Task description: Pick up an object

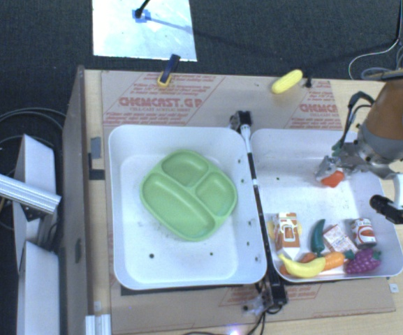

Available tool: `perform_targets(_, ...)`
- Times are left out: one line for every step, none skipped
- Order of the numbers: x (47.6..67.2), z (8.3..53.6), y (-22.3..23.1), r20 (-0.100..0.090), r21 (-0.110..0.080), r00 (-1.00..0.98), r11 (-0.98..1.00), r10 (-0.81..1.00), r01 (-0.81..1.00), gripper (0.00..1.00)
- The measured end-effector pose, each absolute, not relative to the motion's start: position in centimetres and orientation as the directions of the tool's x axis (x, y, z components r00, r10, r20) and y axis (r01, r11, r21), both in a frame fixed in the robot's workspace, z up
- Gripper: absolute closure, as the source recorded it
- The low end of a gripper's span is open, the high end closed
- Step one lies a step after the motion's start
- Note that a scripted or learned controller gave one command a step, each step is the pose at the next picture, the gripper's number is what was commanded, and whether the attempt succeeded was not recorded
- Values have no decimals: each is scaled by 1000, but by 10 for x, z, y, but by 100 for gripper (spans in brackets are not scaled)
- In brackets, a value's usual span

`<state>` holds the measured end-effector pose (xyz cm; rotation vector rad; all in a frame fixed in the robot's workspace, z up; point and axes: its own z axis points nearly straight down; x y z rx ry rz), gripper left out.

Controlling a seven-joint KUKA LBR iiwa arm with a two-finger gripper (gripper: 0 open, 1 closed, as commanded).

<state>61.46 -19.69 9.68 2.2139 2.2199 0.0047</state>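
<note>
My gripper (331,170) hangs over the back right part of the right bin (295,159), reaching in from the right. A small orange-red object (333,180) sits between its fingertips, and the fingers look shut on it. Several toy foods are piled in the bin's front right corner: a yellow banana (303,266), an orange carrot (331,260), purple grapes (362,260), a dark green vegetable (317,234), a small carton (287,230), a white packet (339,238) and a can (363,232).
The left bin (135,250) holds a light green divided plate (188,195). A yellow object (286,81) lies on the cardboard behind the right bin. A black clip (241,121) sits where the bins meet at the back.
</note>
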Motion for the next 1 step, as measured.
perform_targets(673,149,-118,0,10,-13,13,1000,1000,100)
